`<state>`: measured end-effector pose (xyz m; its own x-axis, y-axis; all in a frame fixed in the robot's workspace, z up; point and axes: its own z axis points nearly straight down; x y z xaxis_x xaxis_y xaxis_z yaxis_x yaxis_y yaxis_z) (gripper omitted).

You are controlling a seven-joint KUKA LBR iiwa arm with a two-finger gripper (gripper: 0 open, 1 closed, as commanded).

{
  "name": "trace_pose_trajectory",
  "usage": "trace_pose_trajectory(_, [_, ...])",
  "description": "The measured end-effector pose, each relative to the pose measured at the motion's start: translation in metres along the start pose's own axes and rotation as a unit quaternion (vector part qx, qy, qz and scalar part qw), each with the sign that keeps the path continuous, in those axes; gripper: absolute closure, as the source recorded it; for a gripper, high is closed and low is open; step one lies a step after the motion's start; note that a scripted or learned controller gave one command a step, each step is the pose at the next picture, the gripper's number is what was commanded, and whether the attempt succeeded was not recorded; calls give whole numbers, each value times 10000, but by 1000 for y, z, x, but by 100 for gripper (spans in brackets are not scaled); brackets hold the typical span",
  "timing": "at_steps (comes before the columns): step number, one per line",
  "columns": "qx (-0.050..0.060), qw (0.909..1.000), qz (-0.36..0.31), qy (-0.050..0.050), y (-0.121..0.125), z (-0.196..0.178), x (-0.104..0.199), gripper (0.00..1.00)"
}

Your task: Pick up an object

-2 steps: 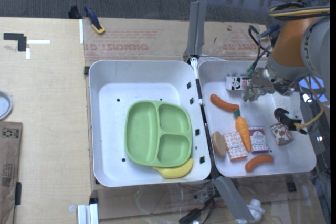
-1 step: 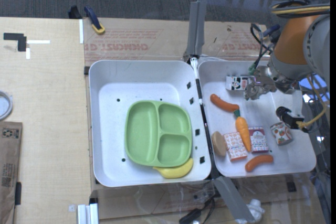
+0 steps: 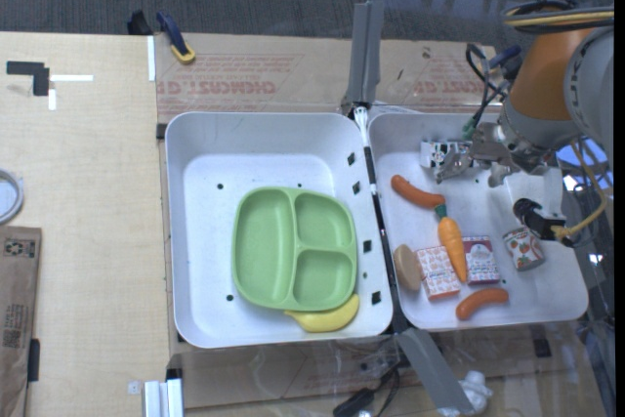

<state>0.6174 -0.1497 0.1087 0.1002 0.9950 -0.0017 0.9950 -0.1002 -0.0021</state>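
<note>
I see the carrot (image 3: pixel 450 247) in the right bin (image 3: pixel 571 312), lengthwise front to back, beside two sausages (image 3: pixel 417 193). The left bin (image 3: pixel 186 239) holds a green tray (image 3: pixel 293 247). The gripper (image 3: pixel 459 161) hovers empty; I cannot tell its spread.

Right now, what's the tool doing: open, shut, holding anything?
Tool: above the right bin's far end, near the sausage; open or shut cannot be told.

The left white bin (image 3: pixel 186 210) has bare floor along its upper and left sides; a green divided plastic plate (image 3: pixel 293 247) fills the middle. The right white bin (image 3: pixel 576 293) is crowded lower centre, with open floor upper left.
</note>
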Motion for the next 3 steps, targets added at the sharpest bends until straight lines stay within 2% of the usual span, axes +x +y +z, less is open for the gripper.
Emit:
trace_pose_trajectory(1, [-9,9710,-2391,6,-50,18,11,0])
trace_pose_trajectory(2, [-13,9671,-2545,2,-46,-83,72,0])
trace_pose_trajectory(3, [-21,9725,-2328,3,-119,17,38,0])
